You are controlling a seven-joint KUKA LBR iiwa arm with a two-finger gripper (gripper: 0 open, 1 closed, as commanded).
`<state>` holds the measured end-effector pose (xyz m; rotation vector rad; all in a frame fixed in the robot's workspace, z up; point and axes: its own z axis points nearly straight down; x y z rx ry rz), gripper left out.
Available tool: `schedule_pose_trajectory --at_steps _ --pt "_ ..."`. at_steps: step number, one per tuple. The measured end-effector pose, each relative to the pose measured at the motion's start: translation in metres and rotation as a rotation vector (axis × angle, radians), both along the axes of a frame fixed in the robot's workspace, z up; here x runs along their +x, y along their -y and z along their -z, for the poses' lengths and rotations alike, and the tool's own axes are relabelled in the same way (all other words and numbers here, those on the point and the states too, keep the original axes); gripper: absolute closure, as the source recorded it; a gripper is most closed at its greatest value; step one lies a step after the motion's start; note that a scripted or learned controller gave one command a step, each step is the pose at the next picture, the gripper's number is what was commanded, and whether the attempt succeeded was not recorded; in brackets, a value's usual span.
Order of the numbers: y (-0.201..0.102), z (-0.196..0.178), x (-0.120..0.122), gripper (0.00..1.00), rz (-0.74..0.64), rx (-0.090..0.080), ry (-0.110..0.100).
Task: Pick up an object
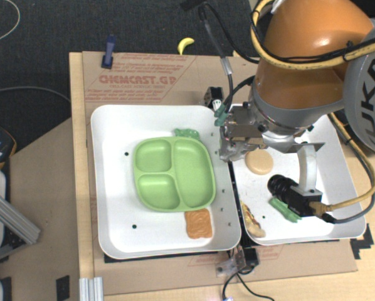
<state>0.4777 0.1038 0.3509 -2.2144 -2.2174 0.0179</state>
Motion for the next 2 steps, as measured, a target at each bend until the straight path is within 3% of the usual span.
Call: schedule_pose_trajectory --at_steps 1,2 --pt "0.073 -0.112 0.002 1.0 0.009 0.003 0.029" --pt "0.015 -0.12 0.002 1.0 -0.005 0.004 0.018"
